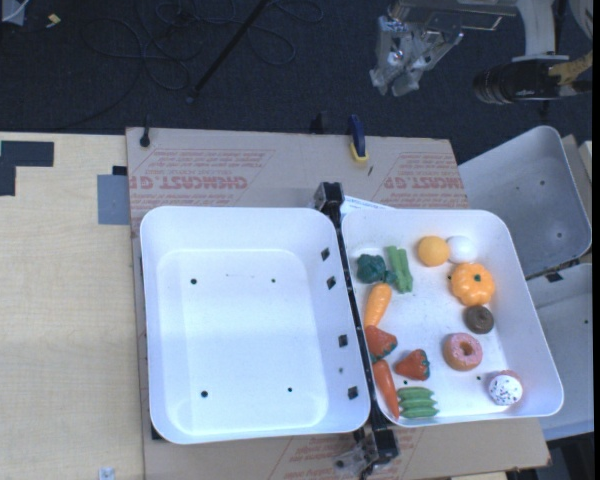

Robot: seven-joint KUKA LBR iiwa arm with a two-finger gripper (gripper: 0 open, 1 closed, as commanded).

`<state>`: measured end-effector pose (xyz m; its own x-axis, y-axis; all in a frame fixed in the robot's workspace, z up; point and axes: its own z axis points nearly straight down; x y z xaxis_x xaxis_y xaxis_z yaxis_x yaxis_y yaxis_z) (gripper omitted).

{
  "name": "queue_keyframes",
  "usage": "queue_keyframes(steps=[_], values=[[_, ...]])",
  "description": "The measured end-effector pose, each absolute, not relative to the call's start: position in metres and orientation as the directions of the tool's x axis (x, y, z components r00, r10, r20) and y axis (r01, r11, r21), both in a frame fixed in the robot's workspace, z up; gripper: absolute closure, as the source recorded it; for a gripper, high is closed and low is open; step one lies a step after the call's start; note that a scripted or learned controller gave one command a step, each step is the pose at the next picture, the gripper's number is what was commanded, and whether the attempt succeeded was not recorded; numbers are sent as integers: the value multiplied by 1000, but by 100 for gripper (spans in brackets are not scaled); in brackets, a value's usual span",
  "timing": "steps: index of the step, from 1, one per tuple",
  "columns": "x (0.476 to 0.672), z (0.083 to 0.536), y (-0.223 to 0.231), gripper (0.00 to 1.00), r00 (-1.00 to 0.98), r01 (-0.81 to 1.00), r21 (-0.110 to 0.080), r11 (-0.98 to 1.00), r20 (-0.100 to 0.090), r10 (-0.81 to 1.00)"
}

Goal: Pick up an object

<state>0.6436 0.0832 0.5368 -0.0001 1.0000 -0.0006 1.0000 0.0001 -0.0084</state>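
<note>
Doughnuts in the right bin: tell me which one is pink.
The pink doughnut lies between the other two: the chocolate doughnut above it is dark brown, the sprinkled one below is white-topped.

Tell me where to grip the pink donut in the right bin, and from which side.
Probably straight from above, gripper fingers across the pink donut, pinching the outer rim. It lies flat with bare floor around it; the chocolate donut sits close, so close along the other axis.

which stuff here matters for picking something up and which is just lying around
For the job:
claw
right bin
orange ball
pumpkin
pink donut
carrot

Lying about:
left bin
cardboard sheet
blue clamp
cables
</note>
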Motion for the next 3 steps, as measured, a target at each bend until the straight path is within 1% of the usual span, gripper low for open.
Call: queue_keyframes(steps=[2, 3], values=[[644, 537, -14, 100, 1, 1000, -8, -1, 0, 1000], [644, 537, -58, 100, 0, 1000, -4, 0, -1, 1000]])
